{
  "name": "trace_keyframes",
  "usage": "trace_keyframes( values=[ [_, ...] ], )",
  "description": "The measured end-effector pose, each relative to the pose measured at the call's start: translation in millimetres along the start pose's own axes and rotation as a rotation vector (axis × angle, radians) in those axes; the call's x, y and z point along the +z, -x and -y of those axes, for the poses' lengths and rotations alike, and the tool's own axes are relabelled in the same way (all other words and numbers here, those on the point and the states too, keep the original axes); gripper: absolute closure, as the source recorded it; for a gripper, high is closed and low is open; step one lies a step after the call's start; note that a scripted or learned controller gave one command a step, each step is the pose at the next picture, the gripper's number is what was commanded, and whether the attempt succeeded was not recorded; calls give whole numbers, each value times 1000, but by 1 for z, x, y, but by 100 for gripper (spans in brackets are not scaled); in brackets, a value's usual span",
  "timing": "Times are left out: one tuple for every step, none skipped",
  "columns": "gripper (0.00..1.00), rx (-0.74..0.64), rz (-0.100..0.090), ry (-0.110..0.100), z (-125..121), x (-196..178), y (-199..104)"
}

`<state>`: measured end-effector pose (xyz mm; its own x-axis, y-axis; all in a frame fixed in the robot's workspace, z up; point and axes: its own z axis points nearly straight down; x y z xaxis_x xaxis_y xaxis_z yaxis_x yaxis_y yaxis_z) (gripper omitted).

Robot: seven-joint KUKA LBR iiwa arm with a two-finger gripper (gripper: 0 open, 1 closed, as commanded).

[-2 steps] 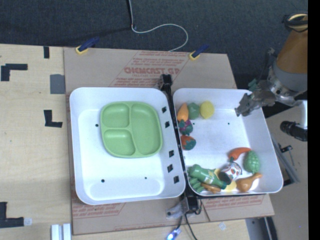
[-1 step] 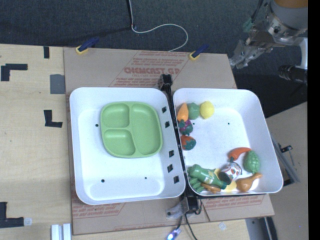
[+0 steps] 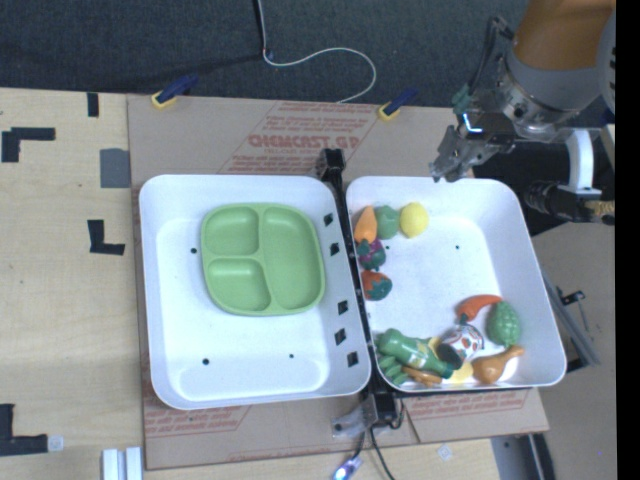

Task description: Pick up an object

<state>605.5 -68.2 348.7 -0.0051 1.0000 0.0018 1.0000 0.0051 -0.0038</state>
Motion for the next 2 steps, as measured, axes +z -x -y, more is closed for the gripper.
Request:
trace_keyframes(
  values=[
    [100, 1, -1, -2, 92, 9, -35],
    [100, 15, 4, -5, 107, 89, 80]
  ],
)
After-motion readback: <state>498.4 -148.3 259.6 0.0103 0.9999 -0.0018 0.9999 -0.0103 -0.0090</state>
